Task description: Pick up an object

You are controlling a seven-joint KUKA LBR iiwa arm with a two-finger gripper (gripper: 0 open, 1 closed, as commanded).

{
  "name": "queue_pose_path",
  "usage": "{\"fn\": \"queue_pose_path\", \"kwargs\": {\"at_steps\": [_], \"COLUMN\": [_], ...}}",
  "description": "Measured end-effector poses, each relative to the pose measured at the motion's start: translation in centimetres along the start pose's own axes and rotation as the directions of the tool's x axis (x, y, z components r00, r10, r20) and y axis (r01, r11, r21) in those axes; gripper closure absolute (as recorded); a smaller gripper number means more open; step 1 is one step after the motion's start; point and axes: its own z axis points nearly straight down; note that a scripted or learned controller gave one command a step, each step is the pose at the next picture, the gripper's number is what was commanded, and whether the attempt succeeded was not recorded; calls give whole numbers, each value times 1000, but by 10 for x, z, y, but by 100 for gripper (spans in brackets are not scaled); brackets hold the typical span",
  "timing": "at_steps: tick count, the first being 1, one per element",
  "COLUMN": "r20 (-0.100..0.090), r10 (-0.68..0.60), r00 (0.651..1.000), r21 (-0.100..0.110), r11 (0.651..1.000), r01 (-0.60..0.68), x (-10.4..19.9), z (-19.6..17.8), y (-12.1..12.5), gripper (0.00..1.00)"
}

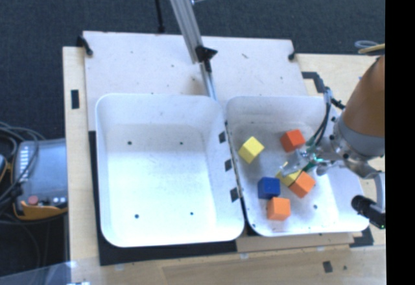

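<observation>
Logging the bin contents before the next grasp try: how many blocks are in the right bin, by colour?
Orange blocks: 3, at and
Yellow blocks: 2, one clear at, one partly hidden beside the gripper at
Blue blocks: 1, at
Total: 6, all in the right bin

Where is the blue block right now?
The blue block sits in the right bin, near its middle, just above an orange block and left of the gripper.

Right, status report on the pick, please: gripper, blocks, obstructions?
Gripper low in right bin, grip unconfirmed. Orange block and yellow piece beside it. Blue block adjacent, crowding.
</observation>
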Motion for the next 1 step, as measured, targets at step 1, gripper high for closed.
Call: {"fn": "queue_pose_path", "kwargs": {"at_steps": [1], "r20": [0], "r10": [0], "r00": [1000], "r21": [5], "r11": [1000], "r01": [0], "x": [0], "z": [42], "y": [-2], "gripper": [0]}}
